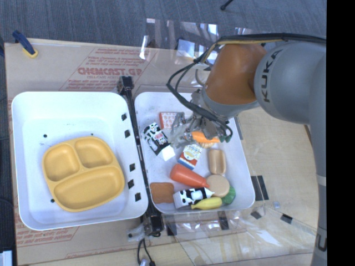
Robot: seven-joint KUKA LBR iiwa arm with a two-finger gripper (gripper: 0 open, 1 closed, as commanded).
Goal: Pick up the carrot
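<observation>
The grey arm (pixel 288 76) with its orange band reaches in from the right over the counter (pixel 66 65), which carries two white bins side by side. The left bin (pixel 25 115), well left of the fingers, holds one yellow divided plate (pixel 83 173) with three compartments. The right bin (pixel 244 170) lies under the gripper (pixel 191 131), whose metal fingers hang low in the upper middle of it amid the toys; whether they are open or closed cannot be told, and nothing is plainly seen between them. The carrot (pixel 187 175), orange and cone-shaped, lies on its side below the fingers, near but apart from them, its tip pointing left. Between it and the fingers sits one small white carton (pixel 192 154). One bread roll (pixel 216 160) lies to the carrot's right. An orange piece (pixel 205 138) lies just right of the fingers, a red-and-white box (pixel 167 119) just left, and one black-and-white cow carton (pixel 155 138) further left. Two round biscuit-like pieces, one brown (pixel 162 192) and one tan (pixel 217 185), a second cow-patterned piece (pixel 193 196) and a yellow banana (pixel 206 204) crowd the bin's near edge.
</observation>
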